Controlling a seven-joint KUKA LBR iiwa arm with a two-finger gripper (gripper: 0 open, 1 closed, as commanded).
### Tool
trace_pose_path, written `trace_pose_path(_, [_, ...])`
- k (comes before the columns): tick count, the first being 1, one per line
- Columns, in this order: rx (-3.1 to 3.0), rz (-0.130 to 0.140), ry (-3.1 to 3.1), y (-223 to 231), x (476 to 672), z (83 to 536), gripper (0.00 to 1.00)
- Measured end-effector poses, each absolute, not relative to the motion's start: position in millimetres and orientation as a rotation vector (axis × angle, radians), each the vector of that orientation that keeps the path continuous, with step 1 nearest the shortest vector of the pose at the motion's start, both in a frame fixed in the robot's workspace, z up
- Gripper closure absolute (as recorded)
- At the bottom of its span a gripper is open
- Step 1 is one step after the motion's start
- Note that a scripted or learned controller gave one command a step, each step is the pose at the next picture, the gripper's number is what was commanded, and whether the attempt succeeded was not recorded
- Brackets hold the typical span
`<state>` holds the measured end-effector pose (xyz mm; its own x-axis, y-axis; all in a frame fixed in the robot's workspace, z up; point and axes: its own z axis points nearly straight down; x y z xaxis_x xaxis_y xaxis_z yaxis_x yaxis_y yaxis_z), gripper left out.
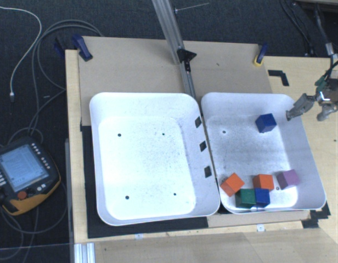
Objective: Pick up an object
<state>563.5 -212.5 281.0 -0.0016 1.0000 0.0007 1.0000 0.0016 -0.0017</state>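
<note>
the gripper (313,107) sat at the right edge of the frame, over the upper right rim of the right bin (300,141), its two fingers spread apart and holding nothing. no pick had been made; approach, closure and lift all remained. the nearest candidate, a blue cube (265,123), lay alone in the bin's upper part, just left of the gripper. being cubic, it had no long axis and sat slightly rotated to the bin walls. other blocks (258,188) clustered at the lower edge.
</note>
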Motion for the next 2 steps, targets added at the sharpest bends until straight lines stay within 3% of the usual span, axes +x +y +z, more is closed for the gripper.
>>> trace_pose_path(1, [-2.217, 0.002, -2.225, -216.8, 635.7, 170.7, 0.0])
trace_pose_path(2, [-2.212, 0.006, -2.218, -192.1, 623.0, 94.7, 0.0])
